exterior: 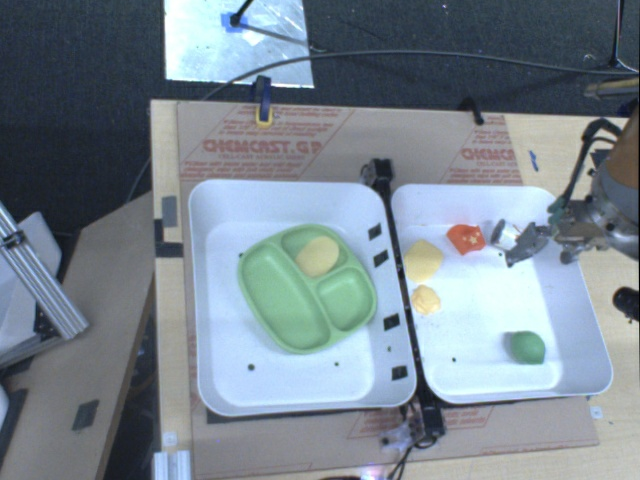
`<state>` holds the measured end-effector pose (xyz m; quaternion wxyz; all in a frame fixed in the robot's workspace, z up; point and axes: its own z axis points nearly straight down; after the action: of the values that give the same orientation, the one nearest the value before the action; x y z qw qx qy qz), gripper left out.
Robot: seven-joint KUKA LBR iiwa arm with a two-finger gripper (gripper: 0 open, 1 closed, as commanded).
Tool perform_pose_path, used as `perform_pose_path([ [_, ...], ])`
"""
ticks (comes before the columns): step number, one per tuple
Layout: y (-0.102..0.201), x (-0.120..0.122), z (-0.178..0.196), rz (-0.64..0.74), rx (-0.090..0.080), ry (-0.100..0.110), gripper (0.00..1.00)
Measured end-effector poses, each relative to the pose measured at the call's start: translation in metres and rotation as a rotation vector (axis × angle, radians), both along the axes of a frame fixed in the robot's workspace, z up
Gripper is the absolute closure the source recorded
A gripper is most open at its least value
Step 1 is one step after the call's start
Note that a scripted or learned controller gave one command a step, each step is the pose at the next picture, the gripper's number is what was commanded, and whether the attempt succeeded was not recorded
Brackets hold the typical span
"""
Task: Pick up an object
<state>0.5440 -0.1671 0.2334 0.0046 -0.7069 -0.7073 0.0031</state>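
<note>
Red and small, the toy piece (464, 238) sits just left of our tool (510, 240), not touching. We cannot tell the tool's state. We judge the piece light and rigid, perhaps slippery, so take it across its middle.

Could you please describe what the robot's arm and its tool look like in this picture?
The tool is a small metallic grey assembly with dark, slim fingers and a pale shiny part at its tip. Behind it sits a bulkier grey body with darker brackets. The arm above is rounded and grey, with a hint of orange at the picture's edge. A thin dark cable loops up along it.
</note>
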Motion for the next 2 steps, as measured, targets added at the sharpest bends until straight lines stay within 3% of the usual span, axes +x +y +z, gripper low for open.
perform_pose_path([
  [1, 0.001, 0.002, 0.007, 0.003, -0.002, -0.012, 0.0],
  [2, 0.007, 0.011, -0.047, 0.004, -0.001, -0.009, 0.0],
])
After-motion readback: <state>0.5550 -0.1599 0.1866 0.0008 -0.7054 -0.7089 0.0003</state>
